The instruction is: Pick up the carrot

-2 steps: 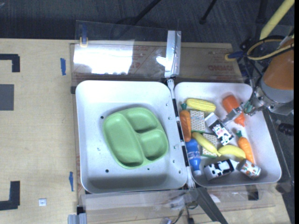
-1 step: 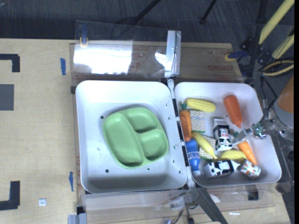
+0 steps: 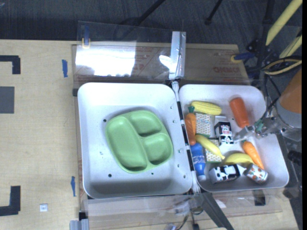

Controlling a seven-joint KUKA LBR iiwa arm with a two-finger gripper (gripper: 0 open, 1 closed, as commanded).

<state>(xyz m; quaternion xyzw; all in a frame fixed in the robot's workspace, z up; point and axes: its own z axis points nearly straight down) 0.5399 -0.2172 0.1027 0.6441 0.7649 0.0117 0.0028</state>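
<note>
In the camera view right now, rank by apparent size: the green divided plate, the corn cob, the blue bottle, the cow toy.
1. green divided plate, by far the largest.
2. corn cob and blue bottle: look alike in length, so not ranked.
3. cow toy, slightly shorter, though close.

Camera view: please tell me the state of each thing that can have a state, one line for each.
hand: low in the right bin, above the carrot's upper end; grip not readable.
carrot: lying flat, slanted, in the right bin.
green tray: upright in the left bin, nothing in its compartments.
blue bottle: lying on its side along the right bin's left wall.
corn cob: lying flat.
</note>
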